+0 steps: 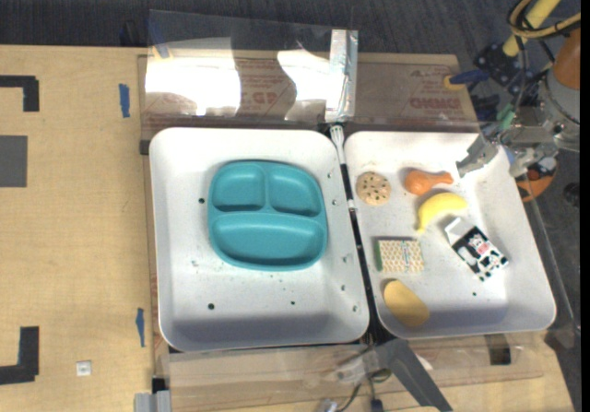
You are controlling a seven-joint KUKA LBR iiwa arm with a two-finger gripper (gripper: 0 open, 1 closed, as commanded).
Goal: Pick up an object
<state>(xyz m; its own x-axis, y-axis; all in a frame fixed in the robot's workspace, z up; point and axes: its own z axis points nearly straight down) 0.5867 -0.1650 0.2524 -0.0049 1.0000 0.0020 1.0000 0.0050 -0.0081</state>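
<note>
Hand: hand [476,158] is hanging over the far right rim of the right bin, at the end of the grey arm coming in from the right; whether it is spread or closed I cannot tell, and nothing is showing in its grip.
Far to the hand's left: teal divided plate [268,215] is lying flat in the middle of the left bin [175,309], alone there, so it is probably sitting as a drop-off dish and not as a target.
Left of the hand, across the bin: round speckled cookie [372,187] is resting by the divider wall, well apart from the hand, so an awkward first pick.
Below and left of the hand: patterned square card [400,255] is lying flat, and a flat tan oval piece [406,301] is sitting nearer the front rim; both are low and thin, so I judge them hard to pinch.
Just left of the hand: orange pear-shaped toy [426,182] is lying on its side, its narrow end pointing toward the hand; it is the nearest thing and likely the easiest grab.
Just below the hand: yellow banana [441,208] is curving beside the orange toy, near or touching it, which may crowd a descent.
Below the hand, slightly right: black-and-white packet [477,249] is lying flat and tilted.
Holder: right bin [535,309] is keeping all candidates loose on the tabletop [64,217], spaced for single picks.
Stage: nothing is lifted yet; the hand seems to be lining up.
</note>
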